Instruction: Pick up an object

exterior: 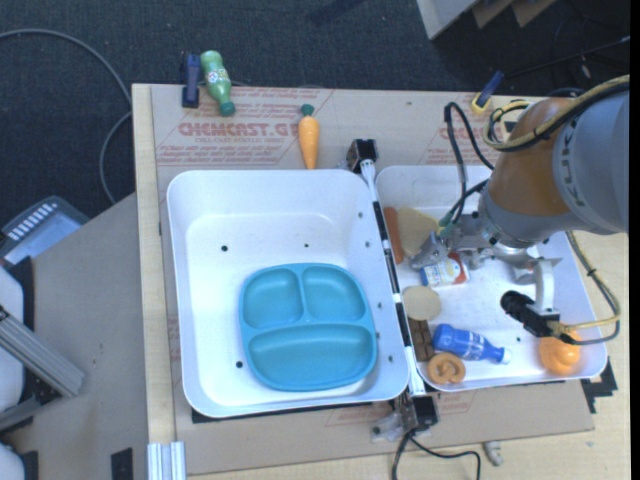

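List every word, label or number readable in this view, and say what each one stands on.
"CHEMCAST" in red print, followed by what looks like "GE", on the brown board under the bins, before the toy carrot covers the rest.
Smaller red lines under it: too blurred to read.
Mirrored red print at the board's upper right: too faint to read.
Label on the blue bottle: too small to read.
Label on the green bottle: too small to read.

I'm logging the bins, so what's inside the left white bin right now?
Inside the left bin lies one blue divided plate, flat toward its front, with three compartments that hold nothing. Whatever is under the plate is covered.
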Robot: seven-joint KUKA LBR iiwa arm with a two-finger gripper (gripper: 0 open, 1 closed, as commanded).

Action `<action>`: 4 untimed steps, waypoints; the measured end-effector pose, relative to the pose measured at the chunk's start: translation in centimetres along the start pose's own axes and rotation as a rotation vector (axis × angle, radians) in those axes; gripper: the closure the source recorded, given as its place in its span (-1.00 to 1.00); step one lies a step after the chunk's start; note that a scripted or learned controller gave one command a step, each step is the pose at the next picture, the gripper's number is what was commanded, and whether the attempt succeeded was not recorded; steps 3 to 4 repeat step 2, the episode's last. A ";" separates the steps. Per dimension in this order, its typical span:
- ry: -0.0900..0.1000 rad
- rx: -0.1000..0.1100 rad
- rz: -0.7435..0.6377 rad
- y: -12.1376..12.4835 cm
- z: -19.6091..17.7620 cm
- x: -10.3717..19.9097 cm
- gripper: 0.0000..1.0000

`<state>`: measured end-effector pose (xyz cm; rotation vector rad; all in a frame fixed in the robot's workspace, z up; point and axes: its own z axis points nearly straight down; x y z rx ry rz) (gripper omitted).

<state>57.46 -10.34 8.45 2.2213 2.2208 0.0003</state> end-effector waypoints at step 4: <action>0.000 0.000 -0.001 -4.2 -10.0 6.8 1.00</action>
